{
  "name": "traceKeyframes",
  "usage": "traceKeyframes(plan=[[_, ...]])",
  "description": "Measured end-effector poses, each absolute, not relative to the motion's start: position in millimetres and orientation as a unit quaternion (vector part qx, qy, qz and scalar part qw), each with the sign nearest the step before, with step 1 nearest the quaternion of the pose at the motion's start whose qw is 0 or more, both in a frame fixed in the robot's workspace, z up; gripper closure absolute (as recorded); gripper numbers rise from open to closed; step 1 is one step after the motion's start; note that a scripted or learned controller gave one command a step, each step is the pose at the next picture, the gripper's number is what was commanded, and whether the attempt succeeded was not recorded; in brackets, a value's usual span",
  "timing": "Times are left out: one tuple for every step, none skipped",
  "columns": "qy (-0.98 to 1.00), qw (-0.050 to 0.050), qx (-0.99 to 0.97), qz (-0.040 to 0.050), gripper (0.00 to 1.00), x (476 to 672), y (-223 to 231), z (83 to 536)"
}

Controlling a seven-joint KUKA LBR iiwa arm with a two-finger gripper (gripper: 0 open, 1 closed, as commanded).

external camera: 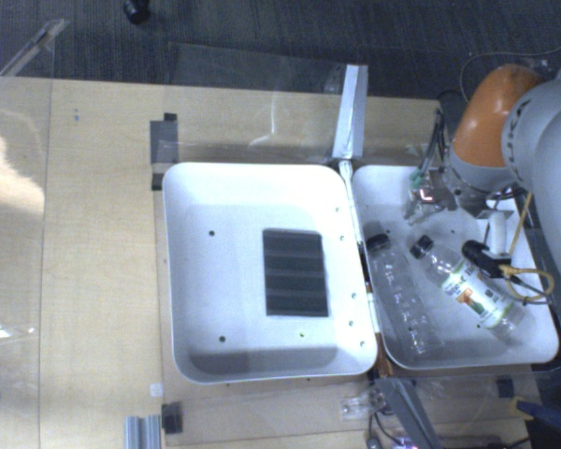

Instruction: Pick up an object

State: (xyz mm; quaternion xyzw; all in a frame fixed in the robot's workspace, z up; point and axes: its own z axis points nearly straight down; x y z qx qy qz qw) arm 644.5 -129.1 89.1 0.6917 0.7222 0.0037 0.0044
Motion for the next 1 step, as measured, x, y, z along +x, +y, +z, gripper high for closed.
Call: traceKeyframes(plan=[[0.722, 0.003, 0.692, 0.0029, 0.00, 643.6, -129.0, 87.8]])
